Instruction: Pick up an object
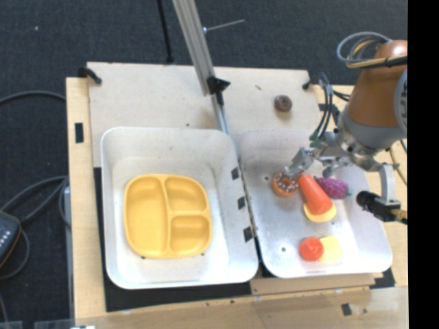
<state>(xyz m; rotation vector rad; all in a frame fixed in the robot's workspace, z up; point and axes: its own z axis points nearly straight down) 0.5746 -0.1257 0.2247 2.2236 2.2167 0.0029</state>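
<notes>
While no legible writing shows on the pale wooden bench [151, 98] above dark carpet, the gripper [299, 165], fingers apart, hovers at twelve o'clock of the small orange toy [284, 184] in the right bin [274, 252].

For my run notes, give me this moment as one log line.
gripper: low in right bin, beside small orange toy | holding: unclear | carrot: not lifted | yellow tray: left bin

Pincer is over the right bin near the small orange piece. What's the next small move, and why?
Probably a short drop onto the small orange toy: the pincer sits just above and right of it, holding nothing. The orange cone lies close beside, so descend straight to avoid nudging it.
</notes>
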